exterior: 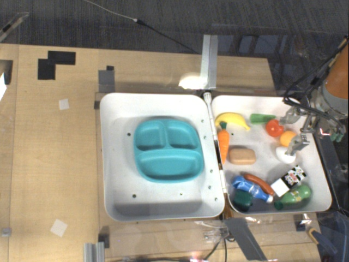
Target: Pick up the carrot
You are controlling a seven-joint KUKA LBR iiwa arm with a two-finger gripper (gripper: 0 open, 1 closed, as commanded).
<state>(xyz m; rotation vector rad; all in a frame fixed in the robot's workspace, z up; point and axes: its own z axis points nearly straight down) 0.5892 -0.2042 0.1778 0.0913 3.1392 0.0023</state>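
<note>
Orange carrot (223, 144) lies lengthwise against the right bin's (323, 174) left wall, well left of the gripper (301, 131), which hangs open, holding nothing.

Showing at the right edge as a grey rounded arm casing (332, 94) topped by an orange band (339, 72). Trailing thin black cables (305, 81) looping across the wrist. Ending in a pale metallic two-finger gripper (299, 141) of small angular silver parts, appearing slightly blurred.
</note>
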